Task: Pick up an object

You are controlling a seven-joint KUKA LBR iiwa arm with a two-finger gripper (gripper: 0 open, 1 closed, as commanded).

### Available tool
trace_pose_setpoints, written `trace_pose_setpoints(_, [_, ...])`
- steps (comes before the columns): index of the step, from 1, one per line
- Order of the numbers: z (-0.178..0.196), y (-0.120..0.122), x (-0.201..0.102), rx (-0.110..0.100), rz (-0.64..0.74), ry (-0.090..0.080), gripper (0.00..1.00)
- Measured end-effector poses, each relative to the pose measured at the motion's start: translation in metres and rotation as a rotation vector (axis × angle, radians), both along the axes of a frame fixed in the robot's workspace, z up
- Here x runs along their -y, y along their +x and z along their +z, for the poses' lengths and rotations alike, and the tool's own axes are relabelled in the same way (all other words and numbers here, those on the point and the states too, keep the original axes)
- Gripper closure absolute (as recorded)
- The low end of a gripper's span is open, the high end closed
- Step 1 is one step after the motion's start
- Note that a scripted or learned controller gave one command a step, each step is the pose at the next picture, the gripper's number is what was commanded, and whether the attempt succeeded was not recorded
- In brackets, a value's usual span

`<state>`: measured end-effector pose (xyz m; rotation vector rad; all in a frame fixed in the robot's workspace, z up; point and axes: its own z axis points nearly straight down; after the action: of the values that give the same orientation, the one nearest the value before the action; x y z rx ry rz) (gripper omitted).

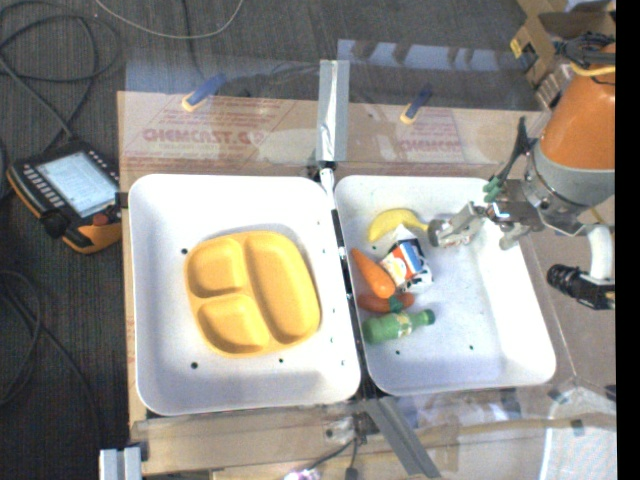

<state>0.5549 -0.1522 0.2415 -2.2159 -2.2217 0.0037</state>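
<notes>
Your pick targets lay clustered at the left side of the right bin (520, 358): a banana (388, 223), a carrot (373, 275), a small white carton (410, 263) with red and blue print, and a green bottle (397, 325) lying on its side. The gripper (452, 230) hung just right of the banana and carton, with nothing between its fingers; whether they were spread you could not tell. The left bin (160, 218) held a yellow compartment tray (253, 291).
</notes>
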Motion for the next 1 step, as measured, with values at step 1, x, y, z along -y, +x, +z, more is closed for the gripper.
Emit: trace_pose_setpoints(1, [-0.1148, 0.0250, -0.0587, -0.001, 0.051, 0.000, 0.00])
